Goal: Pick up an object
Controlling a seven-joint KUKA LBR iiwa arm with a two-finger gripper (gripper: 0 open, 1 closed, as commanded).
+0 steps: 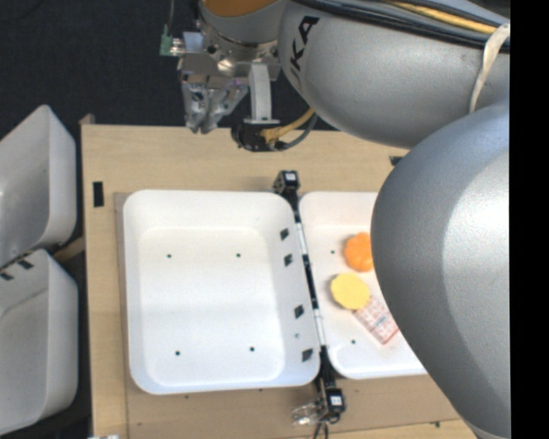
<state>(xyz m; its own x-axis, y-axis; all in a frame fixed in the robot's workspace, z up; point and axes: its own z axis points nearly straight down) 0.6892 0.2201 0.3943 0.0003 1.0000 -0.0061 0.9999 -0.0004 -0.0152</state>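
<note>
Now, arm: my grey arm (403, 69) comes in from the right and fills the upper right and right side of the view, with the orange band (236, 7) just visible at the top edge.
Tool: my tool (206, 107) hangs at the top of the view, above the far edge of the counter (103, 154), beyond both bins and over neither of them.
Tool state: I cannot tell whether it is open or closed; the metal parts at its tip blur together, and I see nothing between them.
Left bin: the left bin (137, 257) is a shallow white tray with rounded corners and a few small dark dots on its floor.
Right bin: the right bin (330, 223) lies just beside the left one, and my arm covers its right part.
Divider: a dark strip with clips (302, 266) runs between the two bins, from the far end to the near end.
Orange object: a round orange object (358, 251) lies in the right bin, partly hidden by my arm on its right side.
Yellow object: a round yellow object (351, 291) lies just nearer than the orange one, close to or touching it.
Packet: a small whitish packet with red print (377, 323) lies tilted against the near side of the yellow object, its far end under my arm.
Side items: two white rounded shapes (30, 257) sit off the counter at the left.
</note>
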